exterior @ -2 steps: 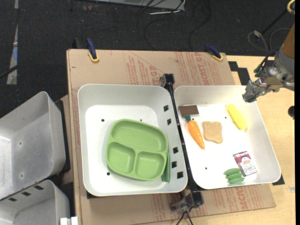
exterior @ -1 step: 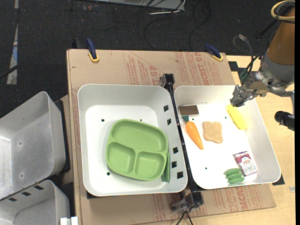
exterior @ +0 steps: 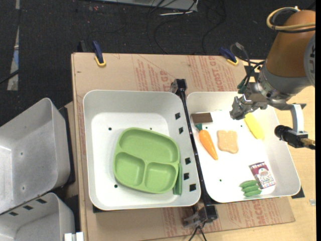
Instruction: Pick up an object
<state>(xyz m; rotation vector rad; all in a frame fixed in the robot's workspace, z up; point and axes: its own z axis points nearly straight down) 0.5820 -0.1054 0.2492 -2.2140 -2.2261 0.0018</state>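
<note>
The right bin (exterior: 288,157) holds a brown block (exterior: 201,117), an orange carrot (exterior: 208,143), a slice of toast (exterior: 227,141), a yellow banana-like piece (exterior: 255,126), a small maroon and white packet (exterior: 262,174) and a green pea pod (exterior: 249,188). My gripper (exterior: 239,109) hangs over the bin's far side, just left of the yellow piece and above the toast. Nothing shows between its fingers. The left bin (exterior: 100,109) carries a green divided plate (exterior: 146,159).
Spare white bins (exterior: 30,154) stand off the bench at the left. Blue and yellow clamps (exterior: 99,54) grip the board's far edge. A black divider (exterior: 188,129) runs between the two bins. The arm's orange band (exterior: 291,39) rises at the upper right.
</note>
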